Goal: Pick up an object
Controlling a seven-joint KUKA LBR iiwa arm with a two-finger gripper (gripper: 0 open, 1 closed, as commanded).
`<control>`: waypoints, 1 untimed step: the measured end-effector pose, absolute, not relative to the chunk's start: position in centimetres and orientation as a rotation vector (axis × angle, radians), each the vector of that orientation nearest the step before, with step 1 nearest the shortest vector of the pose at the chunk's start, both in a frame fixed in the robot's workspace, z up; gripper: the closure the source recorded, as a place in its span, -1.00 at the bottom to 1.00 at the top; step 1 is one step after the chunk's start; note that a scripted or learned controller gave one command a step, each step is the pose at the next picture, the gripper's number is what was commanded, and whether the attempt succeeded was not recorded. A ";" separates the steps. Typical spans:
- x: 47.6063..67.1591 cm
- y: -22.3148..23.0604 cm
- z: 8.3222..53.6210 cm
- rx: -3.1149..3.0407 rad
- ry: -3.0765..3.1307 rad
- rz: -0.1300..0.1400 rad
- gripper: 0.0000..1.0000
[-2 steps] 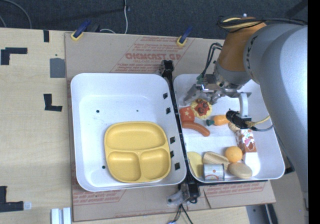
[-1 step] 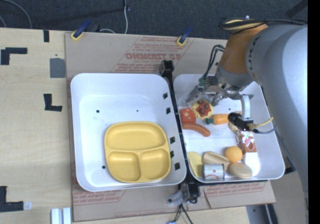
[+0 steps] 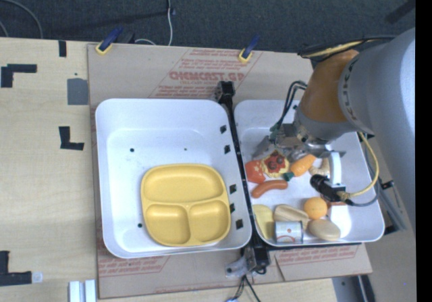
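Observation:
My gripper [image 3: 286, 148] reaches down into the right bin [image 3: 358, 226], just above a cluster of toy food. Directly under it lie a red strawberry-like piece [image 3: 273, 163] and an orange carrot [image 3: 302, 164]. A red tomato-like piece [image 3: 254, 171] sits to their left, by the bin's left wall. A red sausage [image 3: 268, 188] lies just in front of them. The wrist hides where the gripper meets these pieces.
Toward the right bin's front are an orange ball [image 3: 315, 208], a tan bread-like piece [image 3: 290, 213], a small can [image 3: 288, 230], a beige lump [image 3: 325, 229] and a yellow piece [image 3: 261, 213]. A yellow divided plate [image 3: 183, 201] lies in the left bin [image 3: 111, 125].

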State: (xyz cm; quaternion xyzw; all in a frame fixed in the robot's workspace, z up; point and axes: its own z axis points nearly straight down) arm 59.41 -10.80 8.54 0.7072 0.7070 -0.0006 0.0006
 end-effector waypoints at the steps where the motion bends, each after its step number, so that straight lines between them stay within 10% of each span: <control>1: 64.3 -14.4 8.5 2.219 2.221 0.000 -1.00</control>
